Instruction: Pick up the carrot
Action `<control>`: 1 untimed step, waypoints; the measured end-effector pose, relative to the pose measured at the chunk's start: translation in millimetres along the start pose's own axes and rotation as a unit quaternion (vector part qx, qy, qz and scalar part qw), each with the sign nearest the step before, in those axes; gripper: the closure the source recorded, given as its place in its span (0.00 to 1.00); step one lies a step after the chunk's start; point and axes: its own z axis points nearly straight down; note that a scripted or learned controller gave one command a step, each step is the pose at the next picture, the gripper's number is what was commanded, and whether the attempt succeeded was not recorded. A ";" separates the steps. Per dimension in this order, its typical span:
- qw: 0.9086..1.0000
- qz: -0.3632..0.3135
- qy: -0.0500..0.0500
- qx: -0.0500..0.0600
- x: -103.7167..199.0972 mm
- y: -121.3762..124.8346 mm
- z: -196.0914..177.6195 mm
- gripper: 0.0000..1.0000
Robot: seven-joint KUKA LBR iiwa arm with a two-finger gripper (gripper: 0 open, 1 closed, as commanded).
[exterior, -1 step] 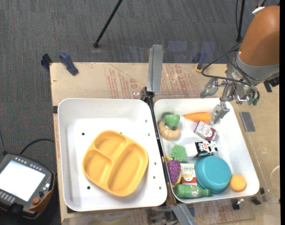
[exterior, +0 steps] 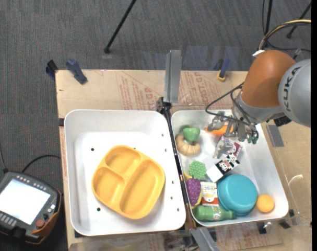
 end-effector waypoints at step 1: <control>0.974 0.225 0.005 0.000 3.5 -16.8 17.3 0.00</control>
